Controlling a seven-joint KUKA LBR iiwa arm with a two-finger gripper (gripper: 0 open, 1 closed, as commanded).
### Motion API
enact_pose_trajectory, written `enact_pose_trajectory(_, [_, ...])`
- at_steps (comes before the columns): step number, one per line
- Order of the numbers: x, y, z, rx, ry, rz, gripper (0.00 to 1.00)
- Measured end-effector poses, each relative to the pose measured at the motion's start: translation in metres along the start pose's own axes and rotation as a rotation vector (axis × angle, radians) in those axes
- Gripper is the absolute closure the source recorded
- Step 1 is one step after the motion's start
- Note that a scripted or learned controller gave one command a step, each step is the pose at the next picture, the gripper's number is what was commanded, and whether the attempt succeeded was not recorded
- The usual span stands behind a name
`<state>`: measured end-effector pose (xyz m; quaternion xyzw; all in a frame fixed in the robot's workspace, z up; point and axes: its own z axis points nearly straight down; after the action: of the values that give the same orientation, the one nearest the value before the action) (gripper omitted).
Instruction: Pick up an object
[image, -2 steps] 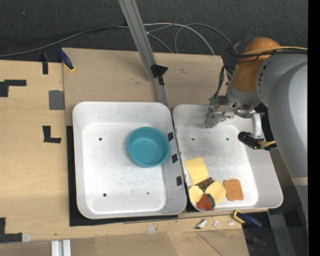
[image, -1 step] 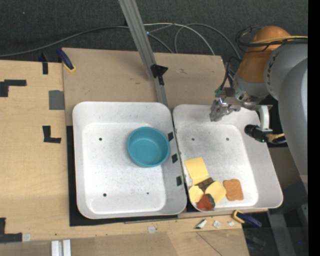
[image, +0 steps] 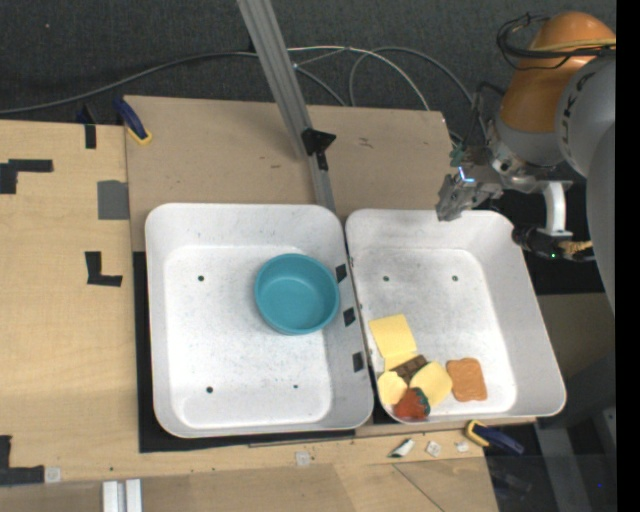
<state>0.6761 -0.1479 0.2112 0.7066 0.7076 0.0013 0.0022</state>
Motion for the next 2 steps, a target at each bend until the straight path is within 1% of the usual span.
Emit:
enact_pose_trajectory(1, [-0.002, -0.005, -0.062, -0.001, 0.0, 0.0, 1.0])
enact_pose_trajectory(2, [-0.002, -0.005, -0.074, 0.004, 0.001, 0.001, 1.0])
